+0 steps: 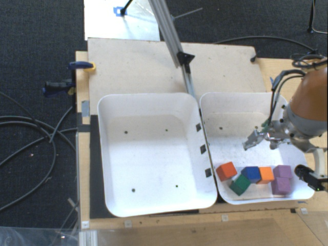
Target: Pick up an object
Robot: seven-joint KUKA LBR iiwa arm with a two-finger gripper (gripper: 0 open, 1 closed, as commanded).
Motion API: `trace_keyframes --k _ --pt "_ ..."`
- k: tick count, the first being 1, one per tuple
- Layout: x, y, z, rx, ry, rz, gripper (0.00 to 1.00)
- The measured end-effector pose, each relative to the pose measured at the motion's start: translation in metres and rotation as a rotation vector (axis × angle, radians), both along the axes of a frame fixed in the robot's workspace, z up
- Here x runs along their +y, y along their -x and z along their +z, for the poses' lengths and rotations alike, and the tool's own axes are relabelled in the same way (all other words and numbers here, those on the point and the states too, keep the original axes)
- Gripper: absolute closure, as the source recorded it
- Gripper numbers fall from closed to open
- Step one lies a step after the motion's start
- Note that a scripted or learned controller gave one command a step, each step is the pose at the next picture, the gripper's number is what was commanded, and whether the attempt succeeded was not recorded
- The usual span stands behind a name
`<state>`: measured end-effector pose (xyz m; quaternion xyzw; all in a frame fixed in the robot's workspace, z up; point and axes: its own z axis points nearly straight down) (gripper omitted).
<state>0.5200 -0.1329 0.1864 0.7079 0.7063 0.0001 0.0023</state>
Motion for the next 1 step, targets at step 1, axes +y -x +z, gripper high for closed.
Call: trace_keyframes --k 1 --pt "0.0599 0.0 0.0699 -0.007 -0.004 0.014 0.0"
